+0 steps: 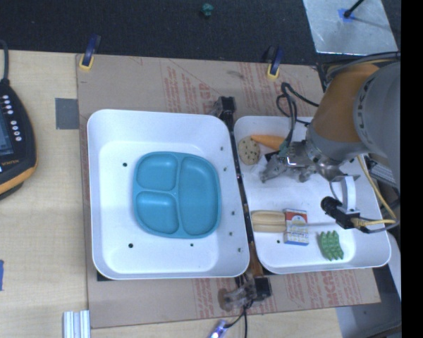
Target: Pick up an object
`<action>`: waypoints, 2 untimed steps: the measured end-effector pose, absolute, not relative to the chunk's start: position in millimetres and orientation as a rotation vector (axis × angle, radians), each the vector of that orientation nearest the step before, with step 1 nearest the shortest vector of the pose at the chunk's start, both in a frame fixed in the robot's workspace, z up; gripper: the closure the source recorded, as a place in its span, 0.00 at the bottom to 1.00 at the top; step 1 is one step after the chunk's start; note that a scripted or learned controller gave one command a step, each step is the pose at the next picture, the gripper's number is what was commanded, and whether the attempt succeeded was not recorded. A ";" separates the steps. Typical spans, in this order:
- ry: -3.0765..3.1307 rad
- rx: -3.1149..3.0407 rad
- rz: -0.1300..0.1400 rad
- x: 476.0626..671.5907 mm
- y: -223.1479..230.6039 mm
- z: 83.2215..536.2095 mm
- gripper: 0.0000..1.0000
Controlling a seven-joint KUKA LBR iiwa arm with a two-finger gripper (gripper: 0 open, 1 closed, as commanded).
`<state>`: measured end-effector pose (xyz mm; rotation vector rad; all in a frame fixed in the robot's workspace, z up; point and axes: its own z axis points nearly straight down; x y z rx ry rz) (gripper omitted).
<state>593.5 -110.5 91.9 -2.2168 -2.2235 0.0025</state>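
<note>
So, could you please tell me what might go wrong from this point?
The tool sits low in the right bin, beside the cookie and the orange piece, so it may nudge them aside rather than grasp one. The small box overlaps the wooden stick; picking either could drag the other.

- Left bin: I see a blue divided plate filling its middle; bare white floor runs all round the plate, widest along the near and left walls.
- Right bin: crowded. A round cookie and an orange piece sit at the far left corner; a wooden block, a small red-and-white box and a green toy line the near half.
- My arm overhangs the right bin's far right, with the gripper low near the cookie.
- Open floor: a narrow strip between gripper and wooden block.
- Surface left of the bins: a handheld controller at the edge.
</note>
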 end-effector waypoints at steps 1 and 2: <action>-2.162 -2.179 0.084 640.4 -110.5 89.2 0.00; -2.225 -2.219 0.001 648.4 -149.7 188.7 0.00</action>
